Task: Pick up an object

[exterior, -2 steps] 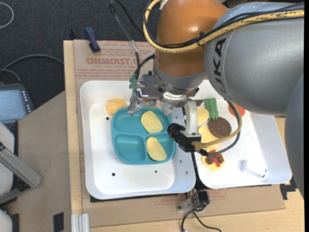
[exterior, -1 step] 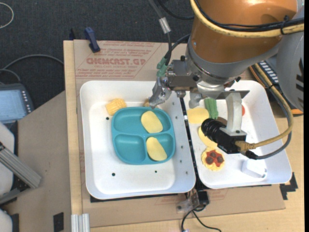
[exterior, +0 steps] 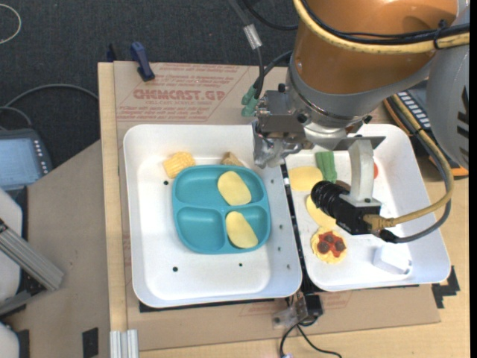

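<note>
We see the gripper [exterior: 267, 154] hanging over the far end of the wall where the two white bins meet. We cannot tell if it is open or closed. The big arm [exterior: 373, 43] covers the far part of the right bin [exterior: 428, 248].

In the left bin [exterior: 138, 200] a blue plate [exterior: 195, 233] sits in the middle. One yellow piece [exterior: 235, 187] lies in the plate's far part. A second yellow piece [exterior: 241, 230] lies in its near right part. A corn toy [exterior: 179, 162] touches the plate's far left edge. A small tan bit [exterior: 233, 158] lies at the plate's far edge, just left of the gripper. Bare white floor shows along the left side and the near side of this bin.

In the right bin a flat yellow round [exterior: 304, 177] lies close to the left wall, just on the near side of the gripper. A green stick [exterior: 325, 162] lies beside it. A little pizza toy [exterior: 330, 245] sits close to the near edge. A white block [exterior: 390, 260] sits in the near right corner, with bare floor between the two.
</note>
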You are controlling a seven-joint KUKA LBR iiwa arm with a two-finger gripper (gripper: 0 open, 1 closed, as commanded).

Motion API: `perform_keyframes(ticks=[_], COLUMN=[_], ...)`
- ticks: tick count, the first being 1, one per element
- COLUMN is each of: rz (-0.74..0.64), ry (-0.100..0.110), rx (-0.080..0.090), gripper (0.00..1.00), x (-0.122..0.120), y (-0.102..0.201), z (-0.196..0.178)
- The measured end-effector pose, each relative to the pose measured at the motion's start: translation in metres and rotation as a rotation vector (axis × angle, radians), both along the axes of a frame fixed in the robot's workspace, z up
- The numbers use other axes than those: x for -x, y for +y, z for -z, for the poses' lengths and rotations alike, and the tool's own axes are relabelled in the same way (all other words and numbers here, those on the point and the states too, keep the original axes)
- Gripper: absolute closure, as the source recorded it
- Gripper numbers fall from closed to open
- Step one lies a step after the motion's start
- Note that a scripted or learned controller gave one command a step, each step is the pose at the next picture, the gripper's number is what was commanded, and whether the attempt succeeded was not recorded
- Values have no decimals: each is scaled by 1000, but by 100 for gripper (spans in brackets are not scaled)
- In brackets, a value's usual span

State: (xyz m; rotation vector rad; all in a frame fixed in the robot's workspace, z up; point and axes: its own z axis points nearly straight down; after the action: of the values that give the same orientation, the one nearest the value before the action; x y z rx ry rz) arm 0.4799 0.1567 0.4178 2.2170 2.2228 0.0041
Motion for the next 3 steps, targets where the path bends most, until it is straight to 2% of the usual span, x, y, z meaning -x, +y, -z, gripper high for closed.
perform_keyframes(ticks=[1,2,3], rz=[-1,0,7], ry=[-2,13,12], rx=[0,3,3], gripper=[100,100,100], x=[0,2,2], y=[1,41,-4], z=[-10,102,168])
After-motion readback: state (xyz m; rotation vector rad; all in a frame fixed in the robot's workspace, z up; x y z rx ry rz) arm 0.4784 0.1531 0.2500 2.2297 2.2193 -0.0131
